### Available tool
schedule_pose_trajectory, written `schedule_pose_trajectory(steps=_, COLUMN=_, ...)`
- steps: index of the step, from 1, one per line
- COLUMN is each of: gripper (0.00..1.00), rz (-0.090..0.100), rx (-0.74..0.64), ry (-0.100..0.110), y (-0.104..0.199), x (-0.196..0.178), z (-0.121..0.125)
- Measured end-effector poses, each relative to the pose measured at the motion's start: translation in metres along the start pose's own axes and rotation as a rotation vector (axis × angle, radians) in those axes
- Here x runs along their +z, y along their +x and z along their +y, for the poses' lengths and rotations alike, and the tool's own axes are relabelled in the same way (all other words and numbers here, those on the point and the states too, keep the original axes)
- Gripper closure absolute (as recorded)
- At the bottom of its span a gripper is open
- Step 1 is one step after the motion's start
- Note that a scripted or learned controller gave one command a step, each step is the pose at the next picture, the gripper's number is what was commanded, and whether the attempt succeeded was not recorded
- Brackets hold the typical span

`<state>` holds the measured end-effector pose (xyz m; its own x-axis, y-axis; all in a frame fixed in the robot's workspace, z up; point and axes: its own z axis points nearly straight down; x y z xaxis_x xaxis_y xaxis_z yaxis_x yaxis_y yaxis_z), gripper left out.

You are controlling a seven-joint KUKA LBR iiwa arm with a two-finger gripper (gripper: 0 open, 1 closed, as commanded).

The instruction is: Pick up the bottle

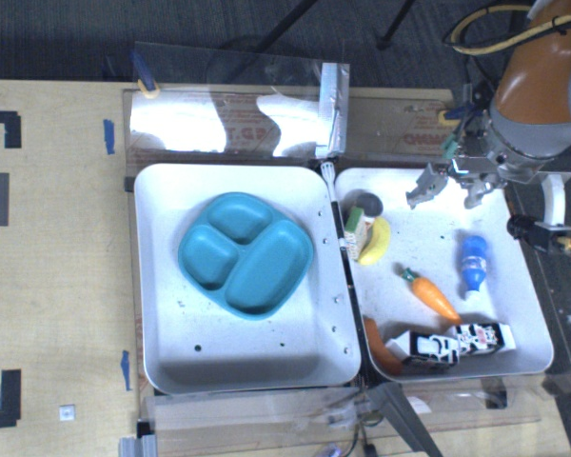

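Bottle (473, 264) lies in the right bin (533, 341), right of centre in the frame, cap toward the top, long axis running nearly up-down. Your hand (453, 185) hovers above the bin's upper part, fingers spread wide with nothing between them. You find the bottle just below it, slightly right.
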<state>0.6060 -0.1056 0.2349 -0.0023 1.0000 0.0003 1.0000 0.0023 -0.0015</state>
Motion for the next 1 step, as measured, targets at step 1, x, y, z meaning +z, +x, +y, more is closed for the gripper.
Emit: schedule_pose_trajectory(steps=1, gripper=0.0, rz=-0.002, rx=0.09, ry=-0.005, y=-0.0704, x=-0.0063, z=-0.0095)
